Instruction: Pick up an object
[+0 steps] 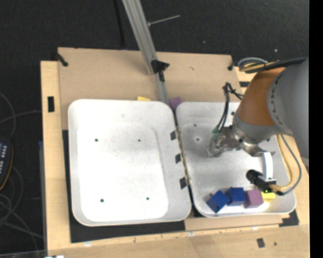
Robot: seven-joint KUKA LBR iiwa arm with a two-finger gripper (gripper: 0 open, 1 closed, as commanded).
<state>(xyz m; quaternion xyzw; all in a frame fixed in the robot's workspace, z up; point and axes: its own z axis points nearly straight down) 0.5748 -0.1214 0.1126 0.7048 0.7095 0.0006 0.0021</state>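
a: four blocks huddle at the right bin's near edge, touching each other.
b: risk?
a: packed tight, so one could slip or jam against the wall.
b: the tool?
a: over bare floor, apart from them; can't tell its opening, nothing seen held.

Left bin: floor open throughout. Right bin: central floor open; blocks crowd the near wall, namely two blue blocks, purple block, and apparently a yellow piece. The arm overhangs the right side.
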